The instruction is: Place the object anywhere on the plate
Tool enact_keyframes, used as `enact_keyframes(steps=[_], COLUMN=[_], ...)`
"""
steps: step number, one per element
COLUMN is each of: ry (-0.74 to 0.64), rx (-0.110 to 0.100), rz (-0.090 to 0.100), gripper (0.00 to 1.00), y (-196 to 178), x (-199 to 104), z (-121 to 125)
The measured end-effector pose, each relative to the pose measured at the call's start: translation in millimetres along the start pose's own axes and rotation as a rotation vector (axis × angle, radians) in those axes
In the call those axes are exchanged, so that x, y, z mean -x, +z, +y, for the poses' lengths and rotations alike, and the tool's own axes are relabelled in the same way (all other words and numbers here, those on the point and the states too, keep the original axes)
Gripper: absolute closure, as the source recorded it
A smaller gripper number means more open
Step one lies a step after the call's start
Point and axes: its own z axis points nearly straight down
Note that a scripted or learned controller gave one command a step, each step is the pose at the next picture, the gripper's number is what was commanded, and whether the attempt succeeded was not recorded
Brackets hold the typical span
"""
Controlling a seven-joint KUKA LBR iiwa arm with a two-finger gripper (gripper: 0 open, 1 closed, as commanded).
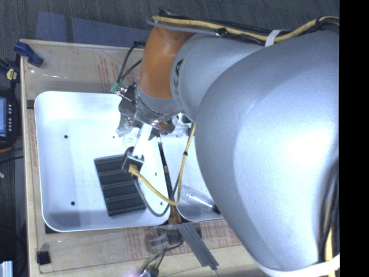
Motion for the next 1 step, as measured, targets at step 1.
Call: enact_keyframes(steps=[1], ry=[0.067], rx=[0.003], rz=[0.007], gripper=[1.0], y=[133.3], x=[14.0], z=[-58.2])
